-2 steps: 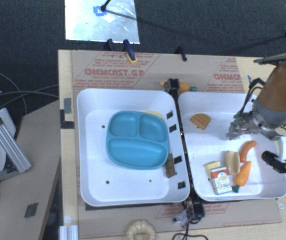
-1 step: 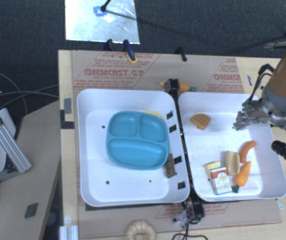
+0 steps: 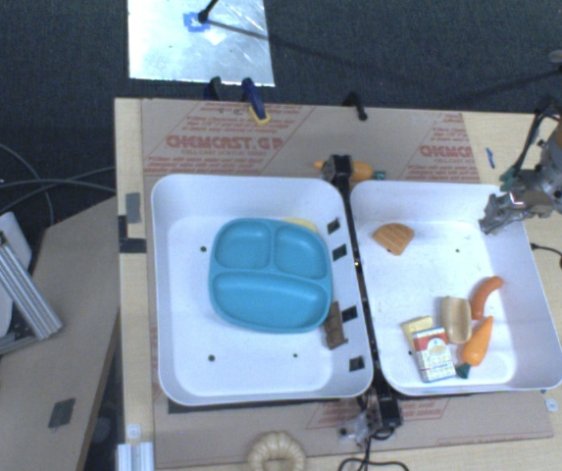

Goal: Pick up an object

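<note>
So from the overhead camera: two white bins side by side. The left bin point(image 3: 178, 263) has a blue tray point(image 3: 269, 273) sitting in the middle, with a small brown bit point(image 3: 334, 328) just off its lower right corner and a sliver of something yellow point(image 3: 303, 224) peeking out behind its top edge. The right bin point(image 3: 545, 361) has the actual pickable stuff: an orange wedge point(image 3: 393, 237) by itself near the top left, then a cluster at the bottom with a red and white box point(image 3: 432, 349), a tan piece point(image 3: 455, 318), a carrot point(image 3: 477, 341) and another orange piece point(image 3: 486, 293) above it.

The gripper point(image 3: 501, 214) hangs at the right bin's upper right edge, well apart from every item and with nothing in it. Honestly can't tell how wide it's set; it's just a grey blob at this angle.

My read is we're at the approach stage, nothing picked yet. Next move probably needs it to swing left and down over a target. The wedge looks easiest since it sits alone, while the cluster pieces are touching or nearly so.

Most of the arm is cut off at the right edge. There's also something orange point(image 3: 359, 172) tucked behind the divider up top that I can't identify.
</note>
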Controlling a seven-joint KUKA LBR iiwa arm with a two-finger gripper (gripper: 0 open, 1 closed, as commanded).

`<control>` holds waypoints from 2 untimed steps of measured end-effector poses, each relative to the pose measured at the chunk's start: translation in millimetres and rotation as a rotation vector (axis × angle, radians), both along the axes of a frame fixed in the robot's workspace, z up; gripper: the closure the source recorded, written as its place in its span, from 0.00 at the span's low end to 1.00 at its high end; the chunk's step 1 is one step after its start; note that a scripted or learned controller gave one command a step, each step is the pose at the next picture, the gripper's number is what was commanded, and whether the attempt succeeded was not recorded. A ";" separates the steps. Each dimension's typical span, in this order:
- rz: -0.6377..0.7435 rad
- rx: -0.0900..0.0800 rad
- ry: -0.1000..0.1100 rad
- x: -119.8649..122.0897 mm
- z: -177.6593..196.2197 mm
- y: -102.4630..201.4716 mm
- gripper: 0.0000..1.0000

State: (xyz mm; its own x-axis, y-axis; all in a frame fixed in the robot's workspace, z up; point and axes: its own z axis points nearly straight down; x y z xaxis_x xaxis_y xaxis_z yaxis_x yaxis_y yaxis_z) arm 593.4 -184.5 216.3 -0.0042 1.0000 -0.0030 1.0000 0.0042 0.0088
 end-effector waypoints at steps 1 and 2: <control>0.001 0.002 0.005 1.1 9.0 -0.2 1.00; 0.004 0.004 0.009 -12.2 0.6 44.9 1.00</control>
